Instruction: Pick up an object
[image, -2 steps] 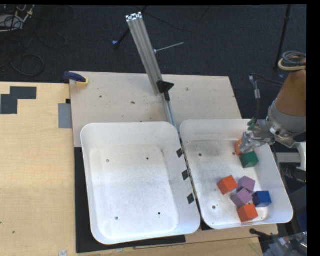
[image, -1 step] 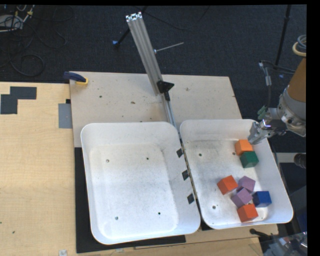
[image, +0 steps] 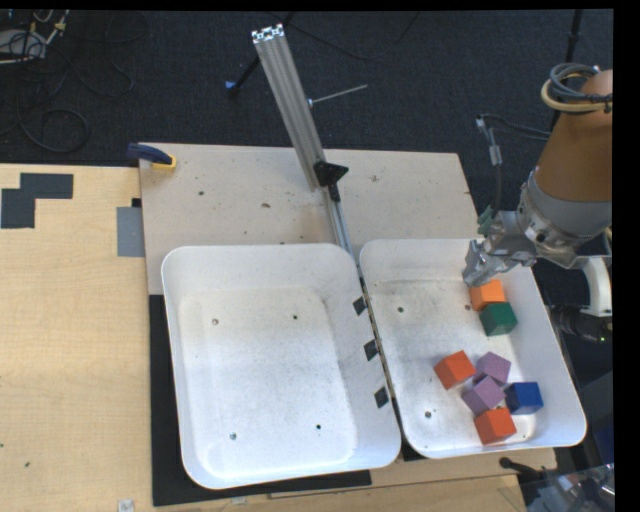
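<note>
The right bin (image: 420, 310) holds several small blocks. An orange block (image: 489, 293) lies near the far right side, with a green block (image: 498, 318) just in front of it. Nearer the front sit a red-orange block (image: 454, 369), two purple blocks (image: 493, 366) (image: 484, 393), a blue block (image: 523, 397) and another red-orange block (image: 494, 425). My gripper (image: 481, 266) hangs just above and behind the orange block, at its far left corner. Nothing shows between its fingers.
The left bin (image: 265, 360) lies beside the right one, with black clips (image: 366, 328) along the shared rims. A slanted aluminium bar (image: 293, 100) rises behind the bins. The arm's orange band (image: 578, 150) stands over the right bin's far right corner.
</note>
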